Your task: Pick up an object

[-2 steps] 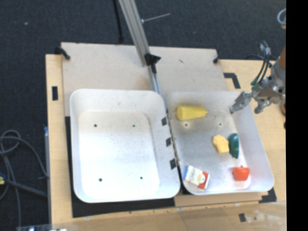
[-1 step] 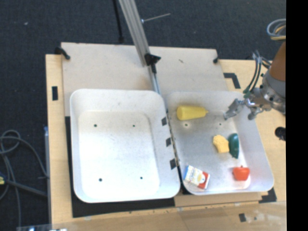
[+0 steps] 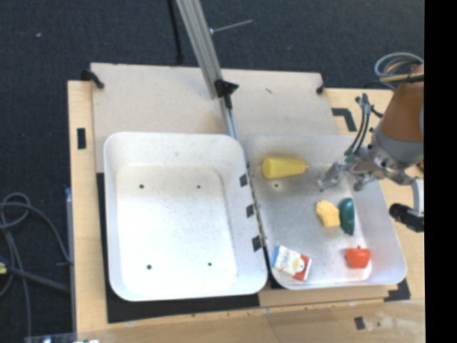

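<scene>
Pincer (image 3: 348,177): hangs over the upper part of the right bin (image 3: 285,209), reached in from the right; nothing sits between its tips. From where I stand, how wide it stands cannot be told.

Right bin, contents, all loose and lying flat, well spaced for a grab:
- yellow wedge (image 3: 283,167), upper left;
- small yellow lump (image 3: 328,214) touching a green piece (image 3: 347,216), just below the pincer, likeliest target;
- red piece (image 3: 358,257), lower right;
- little carton (image 3: 291,264), lower left.

Left bin (image 3: 178,213): beside it.
</scene>
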